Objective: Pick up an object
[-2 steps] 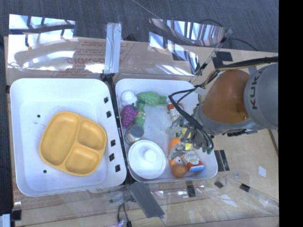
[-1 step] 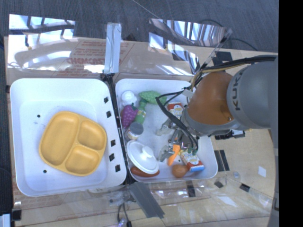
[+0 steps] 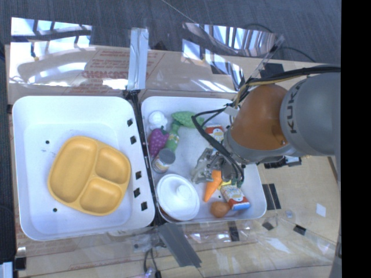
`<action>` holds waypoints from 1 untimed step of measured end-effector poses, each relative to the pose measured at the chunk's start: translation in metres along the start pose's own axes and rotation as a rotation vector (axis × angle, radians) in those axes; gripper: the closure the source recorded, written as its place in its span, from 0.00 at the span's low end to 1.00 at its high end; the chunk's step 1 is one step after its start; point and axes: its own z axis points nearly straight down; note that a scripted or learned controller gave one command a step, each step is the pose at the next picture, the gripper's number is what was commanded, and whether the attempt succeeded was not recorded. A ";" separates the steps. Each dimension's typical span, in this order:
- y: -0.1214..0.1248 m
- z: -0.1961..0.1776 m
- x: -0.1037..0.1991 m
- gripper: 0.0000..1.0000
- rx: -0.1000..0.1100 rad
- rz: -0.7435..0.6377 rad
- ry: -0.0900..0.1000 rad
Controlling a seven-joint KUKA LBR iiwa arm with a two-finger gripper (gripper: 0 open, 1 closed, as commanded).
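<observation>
My gripper [image 3: 206, 168] reaches down into the right bin [image 3: 250, 197], just left of an orange carrot [image 3: 213, 185] that lies slanted beside it. The fingers touch or nearly touch the carrot's upper end. Around it lie a white bowl [image 3: 178, 194], a purple grape bunch [image 3: 157, 141], a small can [image 3: 164, 160], a green leafy item [image 3: 184, 119], a white bottle [image 3: 156, 119], a small carton [image 3: 235, 197] and a brown round item [image 3: 219, 209]. The arm's orange band and grey wrist cover the bin's right part.
The left bin [image 3: 35, 120] holds a yellow divided plate [image 3: 88, 174]. A black divider with clips [image 3: 141, 155] runs between the bins. Cables loop over the right bin's top near the wrist.
</observation>
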 end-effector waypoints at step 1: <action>-0.002 0.000 0.000 0.00 0.002 0.001 -0.002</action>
